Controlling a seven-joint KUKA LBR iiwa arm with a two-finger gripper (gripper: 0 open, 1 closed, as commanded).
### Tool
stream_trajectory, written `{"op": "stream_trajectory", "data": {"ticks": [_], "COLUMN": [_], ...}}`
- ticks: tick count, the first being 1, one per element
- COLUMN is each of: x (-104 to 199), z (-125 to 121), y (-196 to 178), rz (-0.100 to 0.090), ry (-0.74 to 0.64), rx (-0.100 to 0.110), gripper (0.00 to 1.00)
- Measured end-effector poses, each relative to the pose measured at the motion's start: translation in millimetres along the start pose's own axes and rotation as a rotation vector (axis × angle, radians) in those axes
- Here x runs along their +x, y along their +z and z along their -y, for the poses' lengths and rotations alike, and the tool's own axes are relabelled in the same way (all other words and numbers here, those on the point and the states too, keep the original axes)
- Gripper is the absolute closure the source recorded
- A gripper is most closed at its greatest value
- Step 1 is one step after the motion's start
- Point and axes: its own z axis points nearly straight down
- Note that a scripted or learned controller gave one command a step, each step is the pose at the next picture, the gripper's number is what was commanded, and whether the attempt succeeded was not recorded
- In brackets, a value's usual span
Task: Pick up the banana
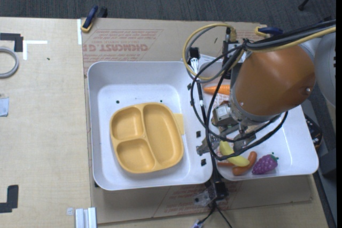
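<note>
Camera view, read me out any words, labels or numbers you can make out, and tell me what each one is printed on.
"CHEMCAST GP": red print, seen upside down, on the cardboard sheet behind the left bin.
Smaller red lines under it on the same cardboard: too blurred to read.
Faint red print on the cardboard at the near edge: unreadable.

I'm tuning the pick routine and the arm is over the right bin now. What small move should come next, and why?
Probably a short straight descent, then close. The gripper hangs right over the banana, which lies at the near edge of the right bin, touching a red-orange piece beside the purple grapes. The view hides whether it has a hold.
</note>
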Motion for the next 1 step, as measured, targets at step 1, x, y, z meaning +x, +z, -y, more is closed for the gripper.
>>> {"op": "stream_trajectory", "data": {"ticks": [1], "x": [28.0], "z": [46.4], "y": [-0.2], "rz": [0.001], "ry": [0.071], "rx": [0.003], "gripper": [0.00]}}
